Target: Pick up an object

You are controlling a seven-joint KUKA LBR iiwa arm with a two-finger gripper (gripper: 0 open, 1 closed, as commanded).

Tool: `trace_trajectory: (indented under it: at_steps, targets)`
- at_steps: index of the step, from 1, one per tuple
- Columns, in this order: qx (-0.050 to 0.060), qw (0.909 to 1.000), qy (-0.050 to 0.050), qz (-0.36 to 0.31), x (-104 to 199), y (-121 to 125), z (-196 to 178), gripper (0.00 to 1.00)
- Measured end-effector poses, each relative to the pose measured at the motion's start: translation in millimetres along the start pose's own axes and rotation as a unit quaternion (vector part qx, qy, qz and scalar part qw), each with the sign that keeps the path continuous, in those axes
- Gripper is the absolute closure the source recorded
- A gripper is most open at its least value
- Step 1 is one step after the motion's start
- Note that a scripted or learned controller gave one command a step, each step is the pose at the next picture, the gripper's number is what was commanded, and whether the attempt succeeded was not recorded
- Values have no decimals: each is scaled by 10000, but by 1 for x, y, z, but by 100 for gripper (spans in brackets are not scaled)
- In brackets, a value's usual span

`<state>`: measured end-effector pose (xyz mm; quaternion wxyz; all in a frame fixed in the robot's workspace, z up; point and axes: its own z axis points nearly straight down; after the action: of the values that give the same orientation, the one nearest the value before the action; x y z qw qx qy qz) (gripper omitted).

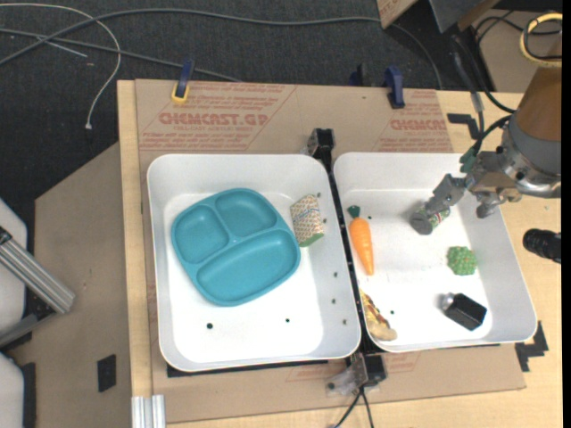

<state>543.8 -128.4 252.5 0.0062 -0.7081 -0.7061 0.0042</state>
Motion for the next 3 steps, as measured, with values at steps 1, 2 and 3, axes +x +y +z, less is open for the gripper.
trace_trajectory:
  at_steps: [1,2,3]
  targets:
    - [-66,10000,-10,-14,0,2,-7,0]
    - [-53,10000,-6,-12,9,2,38,0]
    - [-59,10000,-4,-11,8,1,98,0]
